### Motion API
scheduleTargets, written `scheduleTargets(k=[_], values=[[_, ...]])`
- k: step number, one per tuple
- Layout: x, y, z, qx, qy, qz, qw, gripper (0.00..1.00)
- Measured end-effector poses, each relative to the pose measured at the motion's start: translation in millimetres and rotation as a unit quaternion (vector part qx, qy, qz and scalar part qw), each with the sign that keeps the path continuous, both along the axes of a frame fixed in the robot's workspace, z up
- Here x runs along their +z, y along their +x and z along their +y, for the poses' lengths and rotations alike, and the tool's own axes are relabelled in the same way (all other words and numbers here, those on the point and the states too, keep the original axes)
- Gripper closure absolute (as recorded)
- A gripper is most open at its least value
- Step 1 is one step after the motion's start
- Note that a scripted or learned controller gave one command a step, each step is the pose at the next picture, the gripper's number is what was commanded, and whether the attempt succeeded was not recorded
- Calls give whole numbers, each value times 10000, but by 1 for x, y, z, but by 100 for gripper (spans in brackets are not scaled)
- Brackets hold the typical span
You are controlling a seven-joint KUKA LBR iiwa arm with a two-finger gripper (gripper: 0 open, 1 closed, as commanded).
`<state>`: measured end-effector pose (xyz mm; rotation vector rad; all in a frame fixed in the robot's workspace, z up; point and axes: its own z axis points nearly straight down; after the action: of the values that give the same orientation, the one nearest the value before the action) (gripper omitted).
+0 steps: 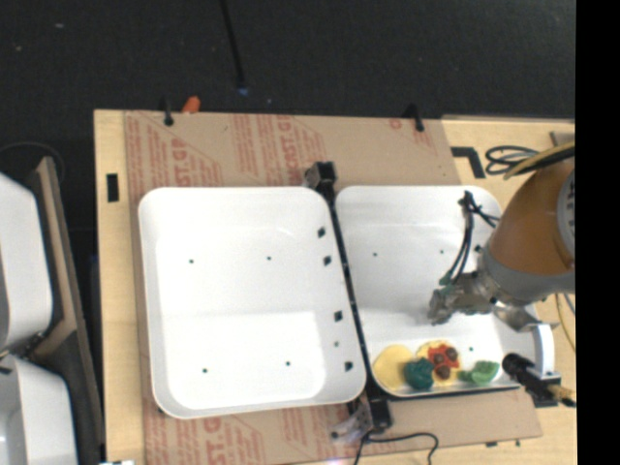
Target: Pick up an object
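I have the tool [444,306] low in the right bin [407,221], just above the toys [438,364] bunched along its near wall, likely lining up a grab; I cannot tell its opening.

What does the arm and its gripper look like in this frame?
The arm enters from the right as a bulky rounded orange section above a grey wrist. Thin dark cables loop from its upper side down toward the gripper, a small grey metal unit over the right bin. No markings are legible.
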<state>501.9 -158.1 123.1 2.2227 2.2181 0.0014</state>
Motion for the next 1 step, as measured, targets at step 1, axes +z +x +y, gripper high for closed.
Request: scheduleTargets(k=[1], values=[[58, -7, -5, 5, -6, -20, 10000, 100]])
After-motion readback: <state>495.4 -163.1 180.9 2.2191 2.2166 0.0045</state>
